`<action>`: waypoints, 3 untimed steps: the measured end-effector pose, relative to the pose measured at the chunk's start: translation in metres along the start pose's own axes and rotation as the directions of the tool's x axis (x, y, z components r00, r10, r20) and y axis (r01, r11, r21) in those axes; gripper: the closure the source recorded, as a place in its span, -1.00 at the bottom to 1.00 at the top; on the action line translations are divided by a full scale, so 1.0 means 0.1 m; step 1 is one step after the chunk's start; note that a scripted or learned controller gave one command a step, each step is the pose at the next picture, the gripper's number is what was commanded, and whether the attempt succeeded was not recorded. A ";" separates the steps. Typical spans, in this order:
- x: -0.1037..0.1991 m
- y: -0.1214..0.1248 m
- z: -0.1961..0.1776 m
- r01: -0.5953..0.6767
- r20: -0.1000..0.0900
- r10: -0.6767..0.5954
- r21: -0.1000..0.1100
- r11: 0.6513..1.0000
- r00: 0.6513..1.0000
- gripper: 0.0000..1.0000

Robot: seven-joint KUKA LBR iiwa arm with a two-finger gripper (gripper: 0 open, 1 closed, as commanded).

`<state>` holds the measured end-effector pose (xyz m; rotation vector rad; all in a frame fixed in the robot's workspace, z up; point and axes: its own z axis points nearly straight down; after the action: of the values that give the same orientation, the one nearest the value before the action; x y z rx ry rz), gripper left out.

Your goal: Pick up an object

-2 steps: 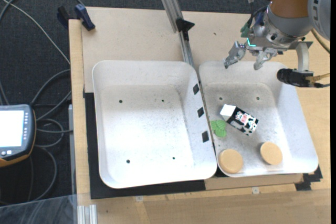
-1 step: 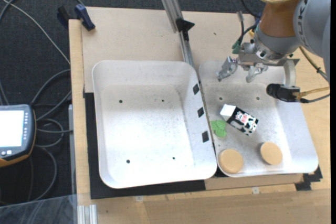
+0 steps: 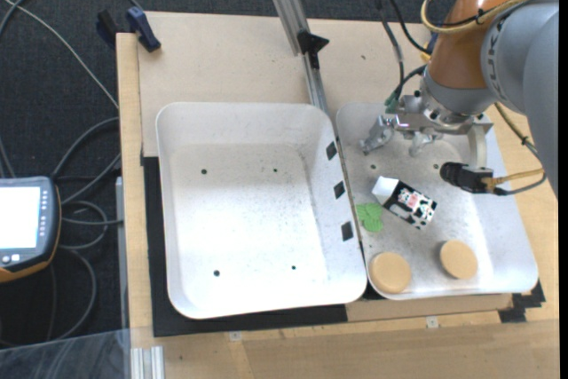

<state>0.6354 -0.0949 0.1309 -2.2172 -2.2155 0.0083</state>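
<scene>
Arm (image 3: 497,31) reaches in from the right; gripper (image 3: 395,136) sits over the far end of the right bin (image 3: 510,248); fingers (image 3: 374,138) look spread apart with nothing between them. Nearest pickable thing: small black-and-white box (image 3: 404,201), lying tilted on the bin floor, nearer the camera than the gripper and clear of it; printing on it has red and white marks, too small to read. Green scrap (image 3: 370,217) lies just beside the box, on its left, further from the gripper. Two tan discs sit at the bin's near edge, well apart from the gripper: left disc (image 3: 390,272), right disc (image 3: 459,258). Left bin (image 3: 177,124) lies to the gripper's left.
</scene>
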 end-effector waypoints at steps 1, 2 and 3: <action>0.01 0.00 0.41 0.001 0.000 -0.001 -0.002 1.000 1.000 -1.00; 0.01 0.01 0.26 0.001 0.000 -0.001 -0.009 1.000 1.000 1.00; 0.11 0.00 -0.24 0.003 0.002 -0.003 -0.015 1.000 1.000 1.00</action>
<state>0.6361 -0.0837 0.1552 -2.2222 -2.2275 -0.0072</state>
